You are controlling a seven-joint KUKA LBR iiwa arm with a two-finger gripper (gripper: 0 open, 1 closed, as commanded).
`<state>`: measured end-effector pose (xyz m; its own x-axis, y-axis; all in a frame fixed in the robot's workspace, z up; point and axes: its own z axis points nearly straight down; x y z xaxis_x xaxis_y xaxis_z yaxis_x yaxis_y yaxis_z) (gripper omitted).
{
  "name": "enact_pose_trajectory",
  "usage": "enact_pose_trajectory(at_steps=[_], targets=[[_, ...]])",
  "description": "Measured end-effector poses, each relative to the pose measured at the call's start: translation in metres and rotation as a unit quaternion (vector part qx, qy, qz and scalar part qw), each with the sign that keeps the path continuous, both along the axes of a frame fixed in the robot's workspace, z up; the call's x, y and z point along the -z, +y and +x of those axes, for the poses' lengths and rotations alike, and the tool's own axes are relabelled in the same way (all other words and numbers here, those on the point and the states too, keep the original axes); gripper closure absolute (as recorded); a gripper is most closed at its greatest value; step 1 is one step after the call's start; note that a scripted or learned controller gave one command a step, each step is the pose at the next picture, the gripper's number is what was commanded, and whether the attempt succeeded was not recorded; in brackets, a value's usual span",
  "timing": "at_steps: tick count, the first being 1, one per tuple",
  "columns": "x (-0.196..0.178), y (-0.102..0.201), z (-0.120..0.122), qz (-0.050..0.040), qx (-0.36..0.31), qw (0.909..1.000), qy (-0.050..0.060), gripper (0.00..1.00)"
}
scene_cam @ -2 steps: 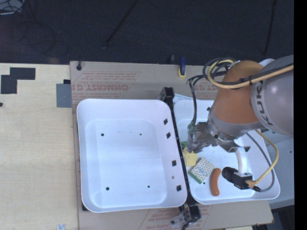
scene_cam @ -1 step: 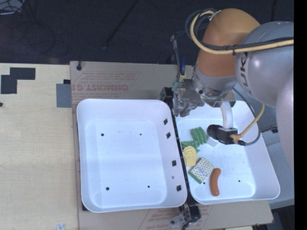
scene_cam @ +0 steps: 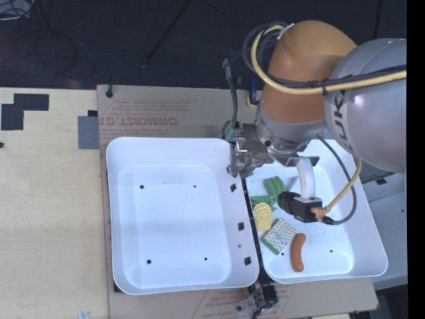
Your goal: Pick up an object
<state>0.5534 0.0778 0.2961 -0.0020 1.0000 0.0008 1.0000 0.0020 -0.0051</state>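
The grey arm's tool [scene_cam: 242,157] hangs over the near-left corner of the right-hand shallow white plastic bin [scene_cam: 362,258]; whether it is clenched or released cannot be told. Just beyond it lie a green ridged block [scene_cam: 274,186], a pale yellow ribbed piece [scene_cam: 263,214], a chequered white-and-green card [scene_cam: 278,234] and an orange sausage-shaped toy [scene_cam: 297,251]

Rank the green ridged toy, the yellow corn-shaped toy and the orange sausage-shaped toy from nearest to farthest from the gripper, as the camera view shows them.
The gripper sits at the right bin's upper left.
1. Green ridged toy, just below and to its right.
2. Yellow corn-shaped toy, farther down by the left wall.
3. Orange sausage-shaped toy, farthest, near the bin's front.
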Motion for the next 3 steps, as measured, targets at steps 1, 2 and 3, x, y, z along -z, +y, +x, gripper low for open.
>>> enact_pose_trajectory(at_steps=[1,2,3], targets=[[-0.029,-0.011,-0.068,-0.0007,0.001,1.0000,0.001,1.00],[-0.013,-0.093,-0.075,-0.0008,0.003,1.0000,0.000,1.00],[-0.024,-0.039,-0.078,-0.0002,-0.001,1.0000,-0.001,1.00]])
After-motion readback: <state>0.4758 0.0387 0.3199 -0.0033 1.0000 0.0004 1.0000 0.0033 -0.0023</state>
